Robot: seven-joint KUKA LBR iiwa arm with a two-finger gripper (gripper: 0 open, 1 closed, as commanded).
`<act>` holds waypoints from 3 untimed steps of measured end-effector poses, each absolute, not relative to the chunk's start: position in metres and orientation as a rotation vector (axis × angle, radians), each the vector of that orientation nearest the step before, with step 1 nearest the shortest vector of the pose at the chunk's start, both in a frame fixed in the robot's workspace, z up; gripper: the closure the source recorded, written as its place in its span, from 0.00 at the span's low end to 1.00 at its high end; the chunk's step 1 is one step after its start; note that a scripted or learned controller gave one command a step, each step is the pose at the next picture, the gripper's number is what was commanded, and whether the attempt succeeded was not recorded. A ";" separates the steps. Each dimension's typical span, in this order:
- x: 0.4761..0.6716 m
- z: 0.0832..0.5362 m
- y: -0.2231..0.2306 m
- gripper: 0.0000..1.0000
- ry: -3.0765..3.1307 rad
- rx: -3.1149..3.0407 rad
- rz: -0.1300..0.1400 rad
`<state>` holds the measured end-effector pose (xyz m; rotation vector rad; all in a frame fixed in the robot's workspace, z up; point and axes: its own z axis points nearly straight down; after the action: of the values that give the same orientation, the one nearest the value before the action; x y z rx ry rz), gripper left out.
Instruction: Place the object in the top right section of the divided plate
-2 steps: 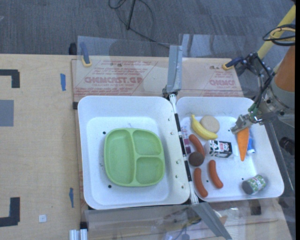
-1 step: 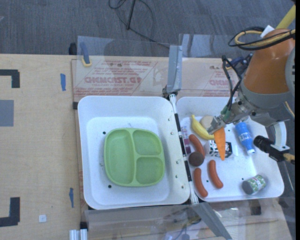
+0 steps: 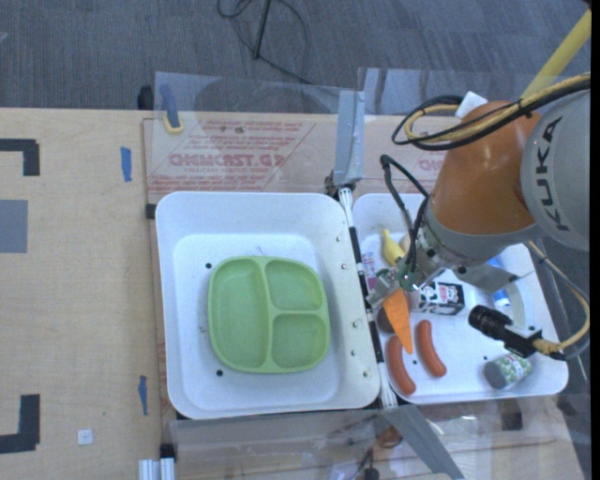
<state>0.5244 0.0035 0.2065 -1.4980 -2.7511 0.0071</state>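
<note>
Over the right bin (image 3: 469, 370), the grey and orange arm (image 3: 483, 178) reaches down, with its gripper (image 3: 405, 279) at the bin's left side, right at the upper end of an orange carrot (image 3: 401, 319). The wrist hides the gripper, so I cannot tell whether it is open or closed, or whether it has hold of the carrot. The carrot lies pointing toward the near edge. Just beside it are two reddish sausages (image 3: 430, 348) (image 3: 400, 367), with a banana (image 3: 392, 247) above it and a small black-and-white carton (image 3: 442, 298) to its right. A grey-green can (image 3: 507, 369) lies near the bin's lower right corner.

The left bin (image 3: 178, 309) holds a green divided plate (image 3: 234, 319), flat and near the middle. Its top right section (image 3: 295, 284) is bare.

Both bins sit on a pale wooden bench (image 3: 75, 281) marked with bits of black tape (image 3: 23, 157) and blue tape (image 3: 126, 164). A clear plastic sheet with red lettering (image 3: 234, 155) lies behind the left bin. Beyond the bench is grey carpet (image 3: 94, 47), with a black cable (image 3: 253, 28) trailing over it.
</note>
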 end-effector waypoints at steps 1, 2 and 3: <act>0.511 0.181 0.045 1.00 -2.897 -1.192 0.006; 0.511 0.181 0.045 0.00 -2.897 -1.194 0.005; 0.512 0.187 0.044 1.00 -2.892 -1.192 0.009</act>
<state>0.5115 0.0441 0.1875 -1.1917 -2.8920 0.0086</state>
